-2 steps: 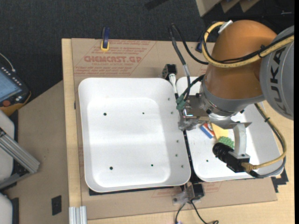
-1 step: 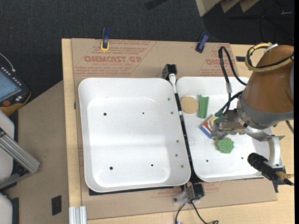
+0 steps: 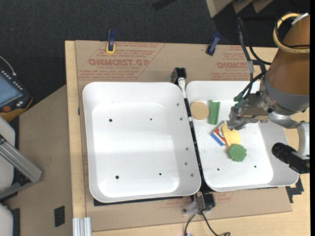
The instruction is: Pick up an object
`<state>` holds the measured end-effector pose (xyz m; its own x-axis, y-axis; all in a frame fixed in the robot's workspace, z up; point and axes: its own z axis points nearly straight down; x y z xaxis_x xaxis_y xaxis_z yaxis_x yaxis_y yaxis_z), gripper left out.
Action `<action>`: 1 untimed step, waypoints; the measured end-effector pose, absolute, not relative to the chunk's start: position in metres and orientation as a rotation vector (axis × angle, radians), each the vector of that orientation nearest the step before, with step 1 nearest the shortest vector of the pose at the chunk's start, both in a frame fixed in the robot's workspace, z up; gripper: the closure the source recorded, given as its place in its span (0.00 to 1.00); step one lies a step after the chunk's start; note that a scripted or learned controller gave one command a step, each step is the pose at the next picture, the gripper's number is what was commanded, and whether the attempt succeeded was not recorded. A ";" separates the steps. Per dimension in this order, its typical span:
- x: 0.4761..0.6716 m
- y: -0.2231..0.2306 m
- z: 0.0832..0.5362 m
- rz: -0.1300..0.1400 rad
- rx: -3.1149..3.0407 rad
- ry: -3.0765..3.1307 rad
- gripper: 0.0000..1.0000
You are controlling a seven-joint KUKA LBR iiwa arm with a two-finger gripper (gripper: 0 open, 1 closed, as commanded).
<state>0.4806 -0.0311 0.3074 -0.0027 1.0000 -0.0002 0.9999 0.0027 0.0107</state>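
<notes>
Several small objects lie in the right bin (image 3: 256,178): a tan round disc (image 3: 199,110), an upright-lying green block (image 3: 214,112), a yellow block (image 3: 231,136) with a red, white and blue piece (image 3: 217,136) at its left, and a green knobbly ball (image 3: 237,153). My gripper (image 3: 235,123) hangs from the right, directly over the upper end of the yellow block. Its tips are down among the objects and dark against them.
The left bin (image 3: 138,141) lies beside the right one, with a black divider strip (image 3: 189,127) between them. Blue clamps (image 3: 111,42) hold the cardboard base at the back. A black fitting (image 3: 288,154) sits at the right bin's right edge.
</notes>
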 end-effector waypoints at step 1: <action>0.500 0.002 0.401 0.015 2.210 2.221 1.00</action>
<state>0.5003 0.0025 0.4009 -0.0049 1.0000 0.0003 0.9999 0.0049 0.0130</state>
